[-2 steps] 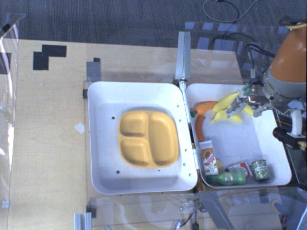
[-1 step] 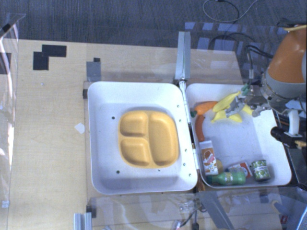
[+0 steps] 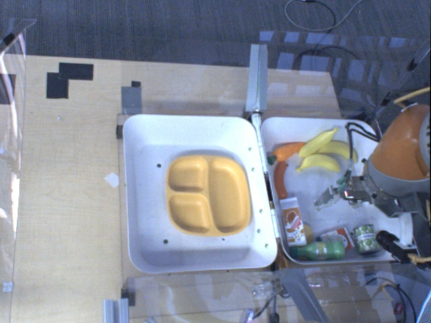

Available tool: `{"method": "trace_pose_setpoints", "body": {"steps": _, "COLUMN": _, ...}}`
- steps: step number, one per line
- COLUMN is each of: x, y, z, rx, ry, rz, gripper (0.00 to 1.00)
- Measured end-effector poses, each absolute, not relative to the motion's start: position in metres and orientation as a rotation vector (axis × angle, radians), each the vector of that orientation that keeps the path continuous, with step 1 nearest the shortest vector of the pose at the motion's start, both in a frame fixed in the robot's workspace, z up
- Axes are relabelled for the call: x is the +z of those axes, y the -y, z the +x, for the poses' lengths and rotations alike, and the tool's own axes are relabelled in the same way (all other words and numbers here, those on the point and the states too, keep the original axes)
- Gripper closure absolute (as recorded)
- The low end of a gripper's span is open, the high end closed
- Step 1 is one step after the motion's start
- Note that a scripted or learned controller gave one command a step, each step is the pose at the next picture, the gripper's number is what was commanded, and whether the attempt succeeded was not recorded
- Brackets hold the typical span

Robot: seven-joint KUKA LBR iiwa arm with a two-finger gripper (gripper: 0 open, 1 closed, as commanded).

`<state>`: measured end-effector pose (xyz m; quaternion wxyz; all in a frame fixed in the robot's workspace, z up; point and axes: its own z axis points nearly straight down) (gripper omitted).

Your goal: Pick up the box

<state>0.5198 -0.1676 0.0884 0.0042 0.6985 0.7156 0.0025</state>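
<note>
Now my pincer [image 3: 335, 195] hangs over the middle of the right bin [image 3: 303, 128], its two thin fingers spread apart with nothing between them. The box [image 3: 291, 222], a small white carton with a red and brown label, lies flat against the bin's left wall, at about eight o'clock from my fingertips and near them but not touching.

To take it well, I judge that I should slide toward eight o'clock until I am centred over the carton, turn the wrist so the fingers straddle its narrow width, and come straight down. The wall presses close on its left side, so one finger has little room there; closing across its two ends may be safer. The green bottle [image 3: 320, 250] lies just below it at six o'clock and the orange carrot [image 3: 281, 173] just above it at twelve, so I must descend cleanly and not nudge either.

Counting what I see: two white bins on the surface [image 3: 67, 180]. The left bin [image 3: 141, 247] carries one yellow divided plate [image 3: 209, 195]. The right bin carries one box, two bananas [image 3: 324, 152], one carrot, one green bottle, one small green can [image 3: 364, 237] and one small red and white packet [image 3: 339, 237] between bottle and can.
</note>
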Motion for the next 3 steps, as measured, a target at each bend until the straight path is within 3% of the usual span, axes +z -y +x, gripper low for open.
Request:
{"method": "trace_pose_setpoints", "body": {"steps": 1, "x": 0.099, "y": 0.168, "z": 0.523, "rx": 0.015, "ry": -2.242, "rz": 2.183, "gripper": 1.0}}
{"method": "trace_pose_setpoints", "body": {"steps": 2, "x": 0.193, "y": 0.145, "z": 0.569, "rx": 0.001, "ry": -1.965, "rz": 2.45, "gripper": 1.0}}
{"method": "trace_pose_setpoints", "body": {"steps": 3, "x": 0.183, "y": 0.04, "z": 0.554, "rx": 0.0, "ry": -1.911, "rz": 2.493, "gripper": 1.0}}
